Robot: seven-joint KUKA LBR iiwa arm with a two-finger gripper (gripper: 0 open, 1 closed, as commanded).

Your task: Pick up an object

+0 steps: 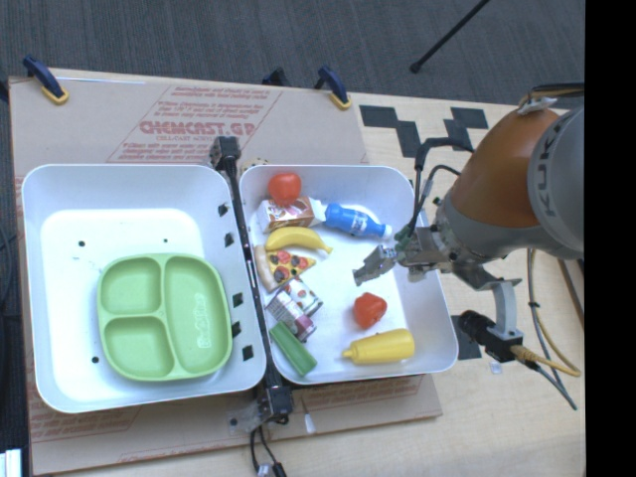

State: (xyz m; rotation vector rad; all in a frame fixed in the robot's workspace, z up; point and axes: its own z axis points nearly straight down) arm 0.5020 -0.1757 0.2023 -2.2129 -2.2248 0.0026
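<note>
Two white bins sit side by side on the table. Left bin (60, 217) holds a green divided plate (164, 316). Right bin (427, 316) holds the loose items: red tomato (285, 186) at the far end, blue bottle (354, 220), banana (296, 238), pizza slice toy (287, 264), small printed box (294, 309), green block (293, 349), red strawberry-like fruit (369, 309), yellow mustard bottle (380, 347).

Claw (376, 266) is inside the right bin near its right wall, low over the floor — fingers spread, nothing between them. Red fruit lies just beside the claw, toward the near edge, not touching. Blue bottle sits on the claw's far side, close by. Mustard bottle is farther off, against the near wall.
</note>
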